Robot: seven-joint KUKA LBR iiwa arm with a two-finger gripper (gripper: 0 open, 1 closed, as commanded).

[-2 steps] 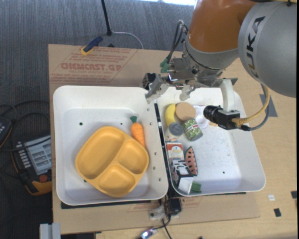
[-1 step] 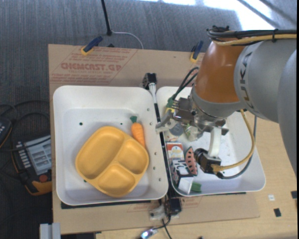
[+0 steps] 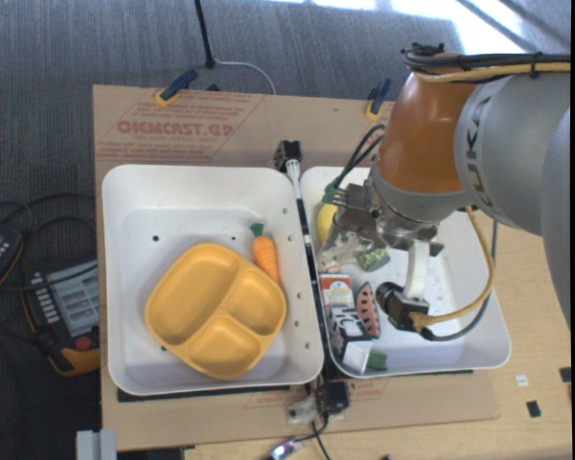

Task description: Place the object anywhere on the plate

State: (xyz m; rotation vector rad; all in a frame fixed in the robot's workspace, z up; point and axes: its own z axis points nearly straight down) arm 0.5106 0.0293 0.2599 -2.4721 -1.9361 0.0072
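Looming closest to the lens, the grey arm (image 3: 503,132) with its orange band reaches in from the right and hangs over the right bin (image 3: 479,348). Its gripper (image 3: 364,242) is low over the bin's upper left part, among the clutter there; whether the fingers are wide, narrow or closed on anything I cannot tell, since the wrist hides them. A yellow-and-black cable loops from the arm down across the right bin.

Below it, the brown bench (image 3: 172,127) carries both white bins side by side. The left bin (image 3: 134,218) holds the yellow plate (image 3: 216,307), a three-section dish sitting in its lower middle.

The carrot (image 3: 264,255), orange with a green tip, lies in the left bin, touching the plate's upper right rim. Its long axis runs roughly up and down in the view, slightly tilted, with the green end pointing away toward the far wall and the orange end toward the plate.

In the right bin, a yellow item (image 3: 326,220) peeks out beside the gripper, a small red-and-white carton (image 3: 336,291) lies against the left wall, a watermelon slice (image 3: 367,310) lies just right of it, and a small green piece (image 3: 377,359) sits near the front wall.
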